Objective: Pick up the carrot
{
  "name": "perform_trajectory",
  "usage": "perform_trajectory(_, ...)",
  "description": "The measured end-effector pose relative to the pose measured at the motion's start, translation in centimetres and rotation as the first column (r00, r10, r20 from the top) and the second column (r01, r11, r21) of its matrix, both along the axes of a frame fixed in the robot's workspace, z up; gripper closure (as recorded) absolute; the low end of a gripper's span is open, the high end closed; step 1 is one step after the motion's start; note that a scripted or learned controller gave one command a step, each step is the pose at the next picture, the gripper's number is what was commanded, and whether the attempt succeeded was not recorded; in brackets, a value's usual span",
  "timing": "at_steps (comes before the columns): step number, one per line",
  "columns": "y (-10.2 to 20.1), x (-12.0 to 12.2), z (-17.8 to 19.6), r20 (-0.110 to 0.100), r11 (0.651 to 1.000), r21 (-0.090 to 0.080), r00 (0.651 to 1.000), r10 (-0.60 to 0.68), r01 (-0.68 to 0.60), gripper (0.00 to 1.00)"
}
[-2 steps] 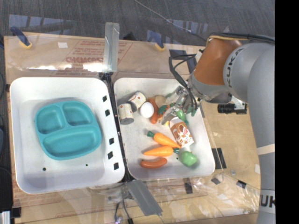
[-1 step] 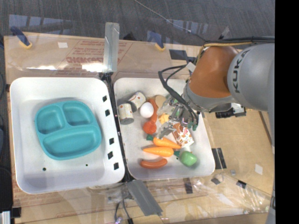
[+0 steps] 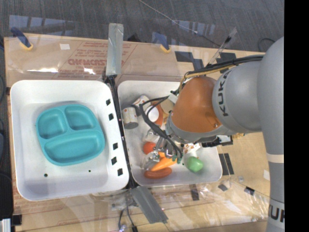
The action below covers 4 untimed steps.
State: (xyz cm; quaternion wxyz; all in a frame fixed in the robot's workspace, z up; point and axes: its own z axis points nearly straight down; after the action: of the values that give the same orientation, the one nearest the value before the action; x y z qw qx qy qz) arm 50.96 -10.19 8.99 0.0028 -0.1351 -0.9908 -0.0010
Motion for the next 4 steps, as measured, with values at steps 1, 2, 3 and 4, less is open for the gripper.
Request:
perform_trajectory(1,1.0,-3.4,0.1,0.002,0.999,-0.001,0.999,-0.043,0.043,0.0)
perform_trajectory(2,1.0,-3.3,1.1,0.003,0.999,-0.001,0.999,-0.037,0.037,1.0)
perform_trajectory(3,0.6,-3.3,0.2,0.002,0.982,-0.001,0.982,0.191,-0.191,1.0)
perform_trajectory(4,-1.8,-3.3,0.6,0.005,0.983,-0.002,0.983,0.184,-0.184,1.0)
